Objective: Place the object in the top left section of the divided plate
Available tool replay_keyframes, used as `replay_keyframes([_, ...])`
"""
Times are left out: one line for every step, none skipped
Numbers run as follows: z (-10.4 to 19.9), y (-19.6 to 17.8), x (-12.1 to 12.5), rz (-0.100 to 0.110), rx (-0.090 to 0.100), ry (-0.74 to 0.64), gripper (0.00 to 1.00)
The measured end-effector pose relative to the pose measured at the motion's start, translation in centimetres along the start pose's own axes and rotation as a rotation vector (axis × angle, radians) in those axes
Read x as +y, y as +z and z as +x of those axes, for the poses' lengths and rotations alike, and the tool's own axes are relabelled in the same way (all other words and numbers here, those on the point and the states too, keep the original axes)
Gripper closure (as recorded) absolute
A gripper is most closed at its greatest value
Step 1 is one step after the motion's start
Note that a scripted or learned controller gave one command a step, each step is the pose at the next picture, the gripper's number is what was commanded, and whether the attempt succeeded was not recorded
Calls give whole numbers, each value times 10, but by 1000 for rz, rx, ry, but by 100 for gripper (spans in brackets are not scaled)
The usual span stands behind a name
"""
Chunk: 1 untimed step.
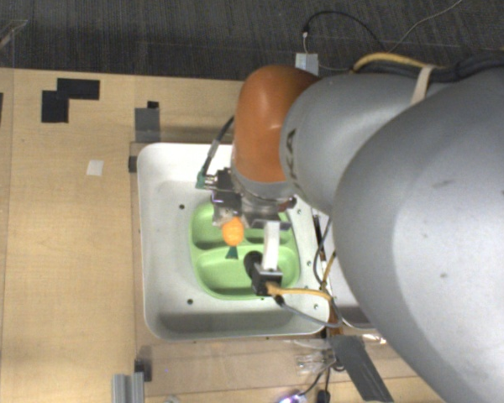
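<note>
A green divided plate (208,269) lies in the left white bin (164,250), with the arm covering its right part. A small orange object (233,232) shows just under the wrist, over the plate's upper part near the divider between its sections. My gripper (239,223) hangs right over the plate, directly at the orange object. The wrist hides whether the object is gripped or resting on the plate.
The big grey arm with its orange band (265,124) covers the right bin and the view's right half. A yellow cable (302,295) and a black part (255,265) hang over the plate's lower right. Wooden bench (59,250) lies to the left.
</note>
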<state>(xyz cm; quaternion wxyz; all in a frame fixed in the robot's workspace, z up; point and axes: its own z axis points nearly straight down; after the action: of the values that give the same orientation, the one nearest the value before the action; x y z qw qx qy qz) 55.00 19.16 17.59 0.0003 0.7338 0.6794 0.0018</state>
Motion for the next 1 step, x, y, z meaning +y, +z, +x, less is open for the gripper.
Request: replay_keyframes([0, 0, 0, 0, 0, -1, 0])
